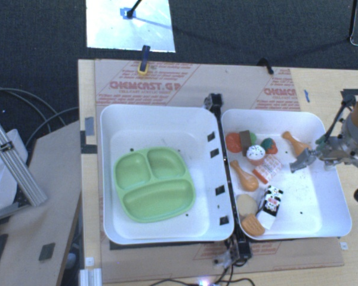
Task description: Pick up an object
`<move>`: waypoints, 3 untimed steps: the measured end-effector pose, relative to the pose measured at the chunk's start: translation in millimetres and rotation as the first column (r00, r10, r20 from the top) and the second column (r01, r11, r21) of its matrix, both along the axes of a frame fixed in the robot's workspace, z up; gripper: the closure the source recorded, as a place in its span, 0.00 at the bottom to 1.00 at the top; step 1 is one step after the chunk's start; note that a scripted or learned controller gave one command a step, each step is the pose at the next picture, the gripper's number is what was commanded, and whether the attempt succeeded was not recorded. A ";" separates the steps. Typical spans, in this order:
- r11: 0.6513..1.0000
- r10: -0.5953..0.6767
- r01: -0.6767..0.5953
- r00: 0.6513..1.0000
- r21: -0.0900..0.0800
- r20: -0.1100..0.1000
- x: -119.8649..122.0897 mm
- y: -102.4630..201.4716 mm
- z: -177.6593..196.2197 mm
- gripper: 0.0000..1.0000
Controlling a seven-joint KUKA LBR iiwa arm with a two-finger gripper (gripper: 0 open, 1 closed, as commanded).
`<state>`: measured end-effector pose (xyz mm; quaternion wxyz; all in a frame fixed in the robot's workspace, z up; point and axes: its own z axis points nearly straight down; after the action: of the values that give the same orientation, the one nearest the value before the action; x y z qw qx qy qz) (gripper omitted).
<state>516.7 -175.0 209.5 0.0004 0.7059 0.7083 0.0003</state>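
The right bin (322, 219) holds several toy foods. A red piece (232, 142), a brown block (246, 139) and a white-and-pink cupcake (256, 153) sit close together at its back left. An orange drumstick (295, 141) lies further right. A clear packet (269, 166), an orange spoon-like piece (244, 176), a black-and-white carton (270, 203), a tan disc (245, 204) and an orange pastry (252, 224) lie toward the front left. My gripper (301, 161) hangs over the bin's right half, just below the drumstick and right of the packet, with nothing visibly held.
The left bin (113, 124) holds a green divided plate (154, 183). A black divider with clips (222, 177) runs between the bins. Bare white floor lies in the right bin's front right area. The arm (352, 142) enters from the right edge.
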 end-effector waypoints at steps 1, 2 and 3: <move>1.000 0.001 -0.001 1.000 -0.006 0.022 -19.1 -7.3 -101.5 0.00; 1.000 0.008 -0.008 1.000 -0.001 0.012 79.5 37.2 -121.6 0.00; 1.000 0.003 -0.003 1.000 -0.004 0.017 78.6 32.9 -108.0 1.00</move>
<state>595.4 -142.1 101.5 0.0079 0.7049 0.7092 0.0049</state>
